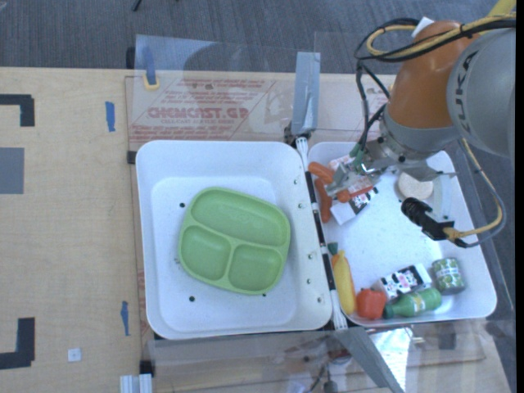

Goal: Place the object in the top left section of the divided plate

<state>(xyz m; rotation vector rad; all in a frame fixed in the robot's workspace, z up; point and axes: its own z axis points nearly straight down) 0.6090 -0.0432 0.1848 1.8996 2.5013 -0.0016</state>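
Over the upper left corner of the right bin (385, 244): the tool (354, 173), hanging from the grey and orange arm (430, 80) that reaches in from the right. Cannot tell whether released or clenched; too much clutter and shadow under the wrist.

Just left of the tool, against the bin wall, an orange piece (320, 173). Below that, a second orange stick (325, 208), lying lengthwise along the same wall. Just below the tool, touching it or nearly so, a small red, white and black packet (359, 196). Cannot tell which of these is meant for the plate, nor whether any is gripped; all of them within the right bin.

Right of the tool, a pale round disc (415, 188). Along the near edge of the same bin, from left:
- a yellow cob-like thing (342, 278)
- a red-orange lump (370, 303)
- a green bottle (413, 303) on its side
- a black and white box (401, 281) just above the bottle
- a green can (448, 275) furthest right

In the left bin (164, 166), well apart from the tool: the green divided plate (235, 240), flat and turned slightly askew. One long section toward the far side, two smaller ones toward the near side. Both bins side by side on the pale wooden worktop (65, 219), meeting along the middle.
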